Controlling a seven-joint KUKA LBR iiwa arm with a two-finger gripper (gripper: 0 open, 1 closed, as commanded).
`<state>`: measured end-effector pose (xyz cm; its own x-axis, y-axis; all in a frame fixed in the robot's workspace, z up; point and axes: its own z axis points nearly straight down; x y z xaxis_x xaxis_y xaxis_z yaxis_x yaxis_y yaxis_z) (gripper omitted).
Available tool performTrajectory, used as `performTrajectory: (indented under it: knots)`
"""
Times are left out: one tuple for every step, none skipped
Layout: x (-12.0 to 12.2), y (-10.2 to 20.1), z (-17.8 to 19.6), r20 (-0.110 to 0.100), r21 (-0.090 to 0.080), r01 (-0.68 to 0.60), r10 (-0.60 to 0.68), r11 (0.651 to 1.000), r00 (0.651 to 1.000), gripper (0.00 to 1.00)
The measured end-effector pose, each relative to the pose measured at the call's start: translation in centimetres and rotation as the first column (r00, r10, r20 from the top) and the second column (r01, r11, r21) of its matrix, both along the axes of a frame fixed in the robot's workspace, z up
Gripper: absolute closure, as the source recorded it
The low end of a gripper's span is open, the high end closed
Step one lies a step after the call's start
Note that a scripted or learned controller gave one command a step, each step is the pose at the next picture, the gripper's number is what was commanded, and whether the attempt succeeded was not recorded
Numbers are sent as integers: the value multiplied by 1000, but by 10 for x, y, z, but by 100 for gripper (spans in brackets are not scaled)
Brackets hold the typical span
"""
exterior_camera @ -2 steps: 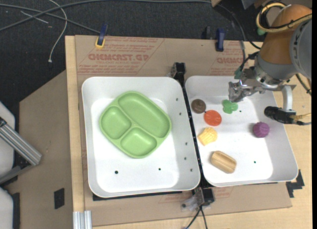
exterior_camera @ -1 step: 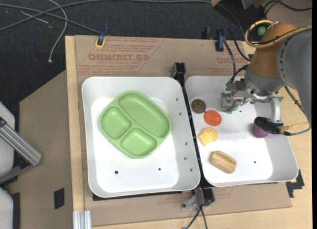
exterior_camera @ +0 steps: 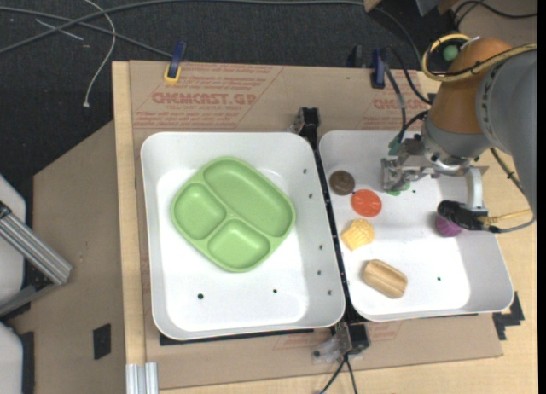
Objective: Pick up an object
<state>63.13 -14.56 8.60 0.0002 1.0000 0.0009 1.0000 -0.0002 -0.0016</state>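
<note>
The brown cardboard-covered tabletop carries two shallow white plastic bins side by side, and red print on the cardboard along its far edge reads "CHEMCAST GP", with part of the same red print showing again nearer the arm. The left white bin holds a pale green plastic plate with three compartments, lying slightly turned in the bin's middle. The right white bin holds five small things. A tan, loaf-shaped piece lies towards the near side. Just beyond it sits a yellow, ridged lump, and beyond that a round orange-red piece. A dark brown round piece lies near the bin's far left corner. A small purple piece lies on the right side, partly under a black part of the arm. The grey arm with its orange band reaches in from the right, and its pincer hangs low over the bin's far part, just right of the orange-red piece. Whether the pincer is apart or together cannot be told.
</note>
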Motion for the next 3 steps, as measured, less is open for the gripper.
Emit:
performTrajectory:
  knots:
    - [1, 0, 13, 4, 0, 0, 0, 1000, 1000, 100]
    - [-6, -5, 66, 7, -2, 1, -1, 1000, 1000, 100]
    - [-1, 2, 114, 9, -2, -2, 2, 1000, 1000, 100]
